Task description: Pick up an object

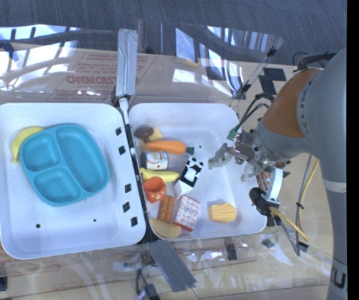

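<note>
Your tool point(236, 159) hangs over the right bin's point(185, 114) right side; I cannot tell its opening, and nothing shows held in it. The nearest candidate, the yellow ridged piece point(222, 212), lies near the front wall. Risk: a descent here meets bare floor, or clips the wall.

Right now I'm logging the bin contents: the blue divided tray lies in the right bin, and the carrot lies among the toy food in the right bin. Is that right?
Not quite. The camera view shows the blue divided tray in the left bin, not the right. The carrot does lie among the toy food in the right bin.
</note>
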`<action>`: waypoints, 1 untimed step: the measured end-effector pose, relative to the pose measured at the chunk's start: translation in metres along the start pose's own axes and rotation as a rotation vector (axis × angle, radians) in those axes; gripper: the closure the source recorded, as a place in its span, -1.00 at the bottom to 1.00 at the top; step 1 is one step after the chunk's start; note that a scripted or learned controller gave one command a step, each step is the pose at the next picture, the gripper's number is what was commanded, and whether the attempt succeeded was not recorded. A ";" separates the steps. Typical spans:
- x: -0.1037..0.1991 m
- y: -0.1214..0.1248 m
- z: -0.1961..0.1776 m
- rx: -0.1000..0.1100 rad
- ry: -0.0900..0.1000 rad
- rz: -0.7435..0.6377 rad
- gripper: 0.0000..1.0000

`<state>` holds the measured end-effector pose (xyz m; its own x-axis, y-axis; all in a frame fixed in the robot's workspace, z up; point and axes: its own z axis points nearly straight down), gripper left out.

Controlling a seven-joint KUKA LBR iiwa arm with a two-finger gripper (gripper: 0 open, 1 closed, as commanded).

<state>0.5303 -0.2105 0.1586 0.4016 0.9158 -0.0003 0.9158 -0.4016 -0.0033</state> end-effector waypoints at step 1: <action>0.052 0.002 -0.029 -0.001 0.000 -0.345 -1.00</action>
<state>0.5534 -0.1635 0.1879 0.0685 0.9977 0.0007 0.9977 -0.0685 -0.0018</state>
